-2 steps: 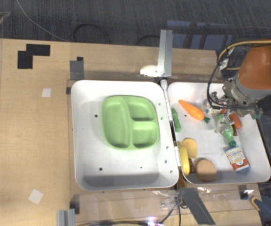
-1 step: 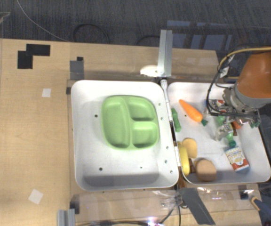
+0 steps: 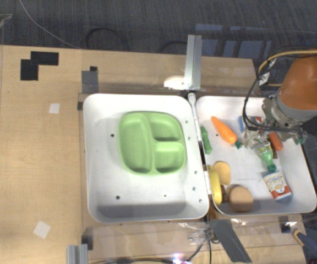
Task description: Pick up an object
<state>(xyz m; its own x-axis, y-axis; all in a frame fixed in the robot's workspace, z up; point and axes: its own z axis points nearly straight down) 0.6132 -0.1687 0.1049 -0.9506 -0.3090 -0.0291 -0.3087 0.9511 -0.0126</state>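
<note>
Tool [image 3: 259,142] low in the right bin [image 3: 307,199], over a green bottle [image 3: 266,155] beside the carrot [image 3: 224,130]; finger spread and any grip cannot be told.

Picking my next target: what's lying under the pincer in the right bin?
Under the pincer I see a green bottle and part of a red item. The pincer covers the rest.

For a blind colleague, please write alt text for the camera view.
A grey-and-orange robot arm lowers its pincer into the right white bin, among a carrot, a green bottle, a juice carton, a banana and other food. The left bin holds a green divided tray.
</note>
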